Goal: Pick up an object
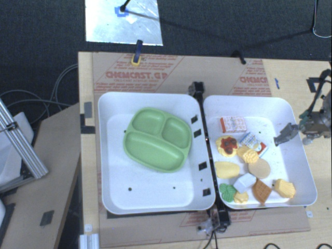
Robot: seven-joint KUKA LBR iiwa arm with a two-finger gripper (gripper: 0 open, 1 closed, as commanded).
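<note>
Gripper (290,133) hangs at the right wall of the right bin (298,154), its dark finger reaching in over the white floor; whether its fingers stand apart or together cannot be told from this slant, and nothing is seen between them. Taking the right bin as the landmark, the toy food lies heaped in its left half and along its near edge, well apart from the gripper. At the bin's near edge sit a green piece (226,191), a brown waffle-like piece (261,190) and a yellow cheese-like wedge (285,188). Farther in lie a white block (244,181), a pale yellow lump (226,169) and a tan round (259,167), then a red and yellow piece (227,146) and a small packet with blue on it (251,141). Farthest in lies a red-and-white box (233,124). Left of the right bin, the left bin (111,139) holds a green divided plate (157,138). The step in hand appears to be the approach: no object is chosen yet. The next move likely calls for travelling toward the heap and descending over a piece standing free of its neighbours, such as the box or the wedge.
</note>
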